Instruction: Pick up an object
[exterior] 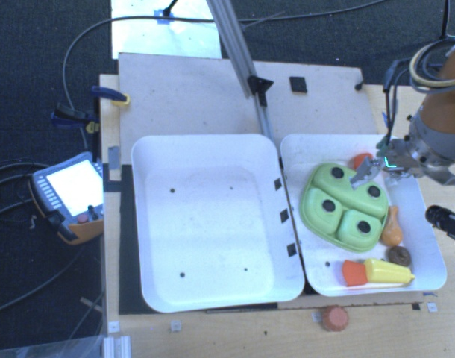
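In the right bin (pixel 436 274) I see the gripper (pixel 364 172) poised over the upper right part of a green moulded tray (pixel 339 211), which lies tilted across the middle of that bin. I cannot tell from this view how the jaws stand, and I see nothing between them. A small red-orange piece (pixel 359 159) sits just beyond the gripper near the bin's far wall. Along the tray's right side lies an orange pear-shaped item (pixel 392 230), with a brown ring-shaped piece (pixel 398 256) just below it. Near the front wall rest an orange block (pixel 353 273) and a yellow piece (pixel 388 272), touching one another. The left bin (pixel 149 200) sits beside it. A round reddish disc (pixel 334 318) lies on the bench in front of the right bin.
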